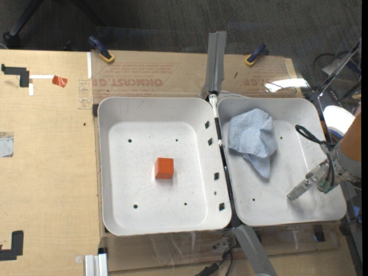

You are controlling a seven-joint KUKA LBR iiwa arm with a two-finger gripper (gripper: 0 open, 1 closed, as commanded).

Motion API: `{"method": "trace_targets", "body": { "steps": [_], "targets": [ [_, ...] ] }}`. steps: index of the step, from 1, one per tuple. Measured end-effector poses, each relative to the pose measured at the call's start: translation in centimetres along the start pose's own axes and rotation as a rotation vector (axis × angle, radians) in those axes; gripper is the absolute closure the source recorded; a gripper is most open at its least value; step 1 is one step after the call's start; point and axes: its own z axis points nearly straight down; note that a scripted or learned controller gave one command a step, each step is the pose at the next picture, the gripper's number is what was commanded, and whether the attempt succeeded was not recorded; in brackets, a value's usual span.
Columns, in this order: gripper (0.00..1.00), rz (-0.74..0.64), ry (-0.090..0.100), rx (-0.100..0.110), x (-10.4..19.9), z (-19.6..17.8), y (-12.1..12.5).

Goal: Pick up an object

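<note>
Two shallow white bins sit side by side on the desk (46,154); left bin (109,171), right bin (253,209). Nearest the camera, the claw (294,195) hangs low over the right bin's front right part, nothing between its fingers; whether they stand apart or together cannot be told. An orange block (164,168) rests near the middle of the left bin's floor, well apart from the claw; a crumpled blue cloth (253,137) lies in the right bin's rear left part, beside the dividing wall. Farther back, two clamps (102,50) (255,54) grip the cardboard sheet (149,73) behind the bins.
</note>
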Motion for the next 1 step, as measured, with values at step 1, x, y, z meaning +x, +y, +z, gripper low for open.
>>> {"method": "trace_targets", "body": {
  "steps": [1],
  "targets": [
    [0.00,0.251,-0.003,0.000,0.01,-11.15,0.14]
  ]
}}
